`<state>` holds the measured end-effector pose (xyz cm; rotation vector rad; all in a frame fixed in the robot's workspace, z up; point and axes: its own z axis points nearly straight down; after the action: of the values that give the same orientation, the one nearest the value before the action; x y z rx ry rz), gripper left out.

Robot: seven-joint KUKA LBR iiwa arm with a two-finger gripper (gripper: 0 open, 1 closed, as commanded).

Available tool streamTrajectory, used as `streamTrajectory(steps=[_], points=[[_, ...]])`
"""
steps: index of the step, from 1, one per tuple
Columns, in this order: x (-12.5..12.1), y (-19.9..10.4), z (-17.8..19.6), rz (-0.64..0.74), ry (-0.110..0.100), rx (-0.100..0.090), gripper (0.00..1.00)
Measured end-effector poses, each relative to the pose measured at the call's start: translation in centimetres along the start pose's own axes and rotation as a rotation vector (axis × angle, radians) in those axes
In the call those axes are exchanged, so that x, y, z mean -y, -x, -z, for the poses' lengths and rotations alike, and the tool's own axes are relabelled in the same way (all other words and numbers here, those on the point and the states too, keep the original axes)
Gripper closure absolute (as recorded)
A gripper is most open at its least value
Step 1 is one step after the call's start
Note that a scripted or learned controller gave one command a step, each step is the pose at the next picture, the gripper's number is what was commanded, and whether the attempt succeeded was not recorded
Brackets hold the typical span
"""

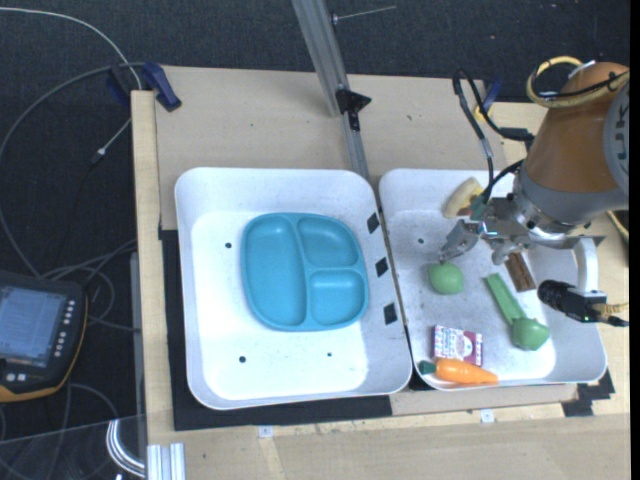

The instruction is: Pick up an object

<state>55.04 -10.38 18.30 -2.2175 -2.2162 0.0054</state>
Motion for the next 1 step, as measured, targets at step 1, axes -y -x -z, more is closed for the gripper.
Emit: streamTrajectory(steps=[1], points=[[0.09, 0.37, -4.32, 0.000, 0.000, 0.000, 0.00]])
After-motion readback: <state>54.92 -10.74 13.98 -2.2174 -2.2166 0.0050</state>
